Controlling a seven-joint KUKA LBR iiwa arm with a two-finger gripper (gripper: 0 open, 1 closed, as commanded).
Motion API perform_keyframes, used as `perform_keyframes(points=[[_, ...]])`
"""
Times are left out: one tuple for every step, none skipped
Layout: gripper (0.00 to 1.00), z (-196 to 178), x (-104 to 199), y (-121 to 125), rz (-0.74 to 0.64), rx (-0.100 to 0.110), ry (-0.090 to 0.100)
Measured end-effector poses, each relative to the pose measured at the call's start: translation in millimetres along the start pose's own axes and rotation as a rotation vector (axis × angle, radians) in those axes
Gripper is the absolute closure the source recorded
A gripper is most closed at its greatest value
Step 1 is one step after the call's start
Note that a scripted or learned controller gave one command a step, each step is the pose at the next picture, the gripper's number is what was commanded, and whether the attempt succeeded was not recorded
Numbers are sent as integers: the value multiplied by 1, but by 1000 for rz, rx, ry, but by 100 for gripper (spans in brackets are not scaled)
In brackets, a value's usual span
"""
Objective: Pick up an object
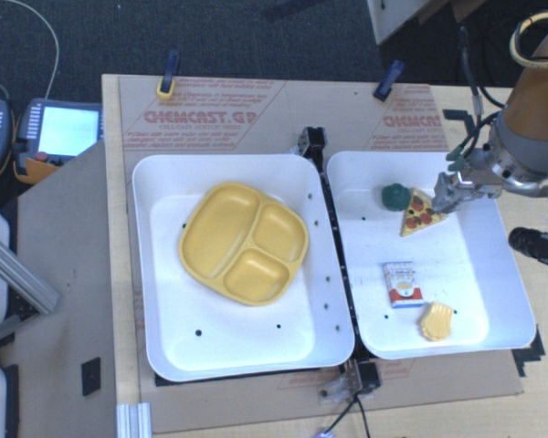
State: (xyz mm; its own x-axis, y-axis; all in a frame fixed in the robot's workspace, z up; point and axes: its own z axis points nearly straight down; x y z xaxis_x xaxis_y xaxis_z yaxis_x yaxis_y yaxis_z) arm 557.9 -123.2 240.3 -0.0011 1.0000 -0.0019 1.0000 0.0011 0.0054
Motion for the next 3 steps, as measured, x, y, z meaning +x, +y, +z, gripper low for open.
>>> perform_keyframes(points=[[100, -7, 51, 9, -5, 2, 3], [100, -12, 104, 19, -5, 3, 3], [100, -7, 159, 15, -5, 8, 5]])
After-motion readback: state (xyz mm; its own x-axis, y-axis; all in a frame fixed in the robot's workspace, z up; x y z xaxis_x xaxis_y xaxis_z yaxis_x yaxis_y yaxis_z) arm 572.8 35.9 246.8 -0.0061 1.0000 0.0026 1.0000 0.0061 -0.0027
